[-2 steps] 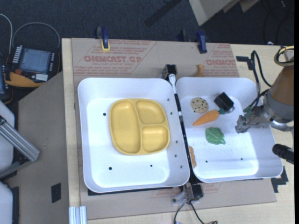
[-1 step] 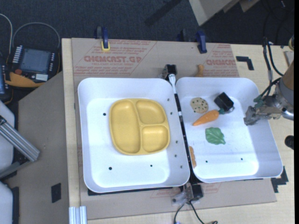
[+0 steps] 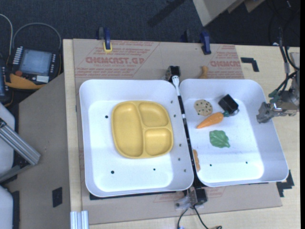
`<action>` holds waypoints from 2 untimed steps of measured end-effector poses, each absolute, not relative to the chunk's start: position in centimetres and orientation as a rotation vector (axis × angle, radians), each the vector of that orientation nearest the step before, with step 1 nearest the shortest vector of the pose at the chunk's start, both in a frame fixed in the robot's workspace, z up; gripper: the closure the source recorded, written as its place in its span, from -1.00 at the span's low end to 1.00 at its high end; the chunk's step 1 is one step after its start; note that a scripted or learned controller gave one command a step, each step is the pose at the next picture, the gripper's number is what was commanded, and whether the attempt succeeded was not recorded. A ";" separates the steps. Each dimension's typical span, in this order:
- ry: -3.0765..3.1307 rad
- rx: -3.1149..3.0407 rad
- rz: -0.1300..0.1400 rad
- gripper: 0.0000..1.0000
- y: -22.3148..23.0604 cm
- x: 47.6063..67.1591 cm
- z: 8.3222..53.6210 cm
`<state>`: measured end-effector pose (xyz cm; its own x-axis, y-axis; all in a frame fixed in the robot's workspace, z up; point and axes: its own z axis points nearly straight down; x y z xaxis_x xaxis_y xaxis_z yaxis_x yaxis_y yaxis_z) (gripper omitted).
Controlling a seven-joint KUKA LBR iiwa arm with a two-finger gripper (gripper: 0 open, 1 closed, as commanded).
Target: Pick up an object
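Observation:
The right bin holds a round cookie, a black block, an orange carrot and a green leafy piece. My gripper hangs at the far right, over the right bin's outer rim, well to the right of these objects and apart from them. Nothing shows between its fingers.
The left bin carries a yellow divided plate. A pendant with a screen lies off the bench at the left. Clamps sit on the bench's far edge. Cables hang at the right edge by the arm.

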<state>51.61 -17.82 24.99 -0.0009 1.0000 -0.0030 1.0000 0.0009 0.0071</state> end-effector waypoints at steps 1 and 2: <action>2.219 2.216 0.003 1.00 -17.8 51.7 28.4; 2.225 2.214 0.003 1.00 -13.4 53.8 28.4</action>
